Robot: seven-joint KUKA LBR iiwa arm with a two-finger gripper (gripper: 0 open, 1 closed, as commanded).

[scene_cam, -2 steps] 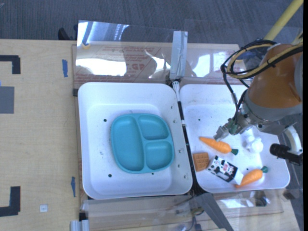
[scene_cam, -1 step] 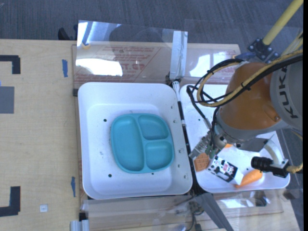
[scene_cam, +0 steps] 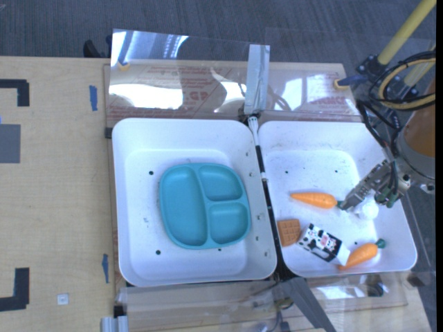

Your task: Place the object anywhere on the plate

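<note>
the teal plate (scene_cam: 204, 205) waits in the left bin (scene_cam: 131, 151), while in the right bin a light, stiff, smooth carrot (scene_cam: 313, 200) wants pinching mid-body, its tip just beside the gripper (scene_cam: 349, 200), whose grip i cannot tell.

arm (scene_cam: 422, 140): cut off by the frame edge at 3 o'clock, only the wrist end shows
gripper (scene_cam: 354, 200): finger gap too small and blurred to read
white thing (scene_cam: 368, 209): at 4 o'clock of the gripper tip, partly covered, can't identify
carton (scene_cam: 320, 242): print too small to read
yellow pole (scene_cam: 414, 21): runs out of frame at 1 o'clock
</note>
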